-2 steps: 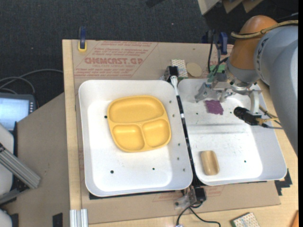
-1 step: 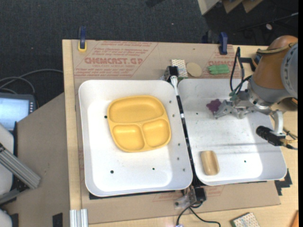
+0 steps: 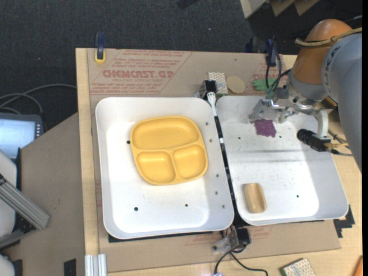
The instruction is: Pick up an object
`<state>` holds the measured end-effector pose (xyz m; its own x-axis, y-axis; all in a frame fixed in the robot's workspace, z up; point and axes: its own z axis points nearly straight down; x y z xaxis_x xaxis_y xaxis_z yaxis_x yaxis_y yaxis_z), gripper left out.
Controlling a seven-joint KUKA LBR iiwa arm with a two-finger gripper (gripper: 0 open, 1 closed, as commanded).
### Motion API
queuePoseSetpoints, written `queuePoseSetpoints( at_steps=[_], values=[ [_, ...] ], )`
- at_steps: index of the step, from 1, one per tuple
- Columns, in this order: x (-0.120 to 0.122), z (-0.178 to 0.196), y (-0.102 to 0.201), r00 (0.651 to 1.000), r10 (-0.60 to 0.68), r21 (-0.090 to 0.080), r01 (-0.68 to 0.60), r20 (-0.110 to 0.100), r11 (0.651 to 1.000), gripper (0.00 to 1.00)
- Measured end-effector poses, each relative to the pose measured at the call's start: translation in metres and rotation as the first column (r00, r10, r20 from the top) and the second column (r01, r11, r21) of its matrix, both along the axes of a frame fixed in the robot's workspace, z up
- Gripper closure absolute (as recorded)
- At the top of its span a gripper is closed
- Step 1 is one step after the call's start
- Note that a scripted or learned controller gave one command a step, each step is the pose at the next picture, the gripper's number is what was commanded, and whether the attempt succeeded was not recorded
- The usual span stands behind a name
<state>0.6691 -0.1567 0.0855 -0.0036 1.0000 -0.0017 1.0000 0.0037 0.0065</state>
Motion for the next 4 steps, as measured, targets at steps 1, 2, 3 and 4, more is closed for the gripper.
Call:
queuePoseSetpoints(
  at_steps=[1,2,3,4],
  values=[
    [-0.001,0.012,-0.002,1.0,-0.001,-0.002,0.001,0.002,1.0,1.0],
    [-0.001,0.011,-0.002,1.0,-0.001,-0.003,0.001,0.0,1.0,0.0],
    [-0.061,-0.002,0.028,1.0,-0.004,0.004,0.004,-0.013,1.0,0.0],
    [0.0,0.0,0.032,1.0,-0.001,0.0,0.001,0.0,1.0,0.0]
  ],
)
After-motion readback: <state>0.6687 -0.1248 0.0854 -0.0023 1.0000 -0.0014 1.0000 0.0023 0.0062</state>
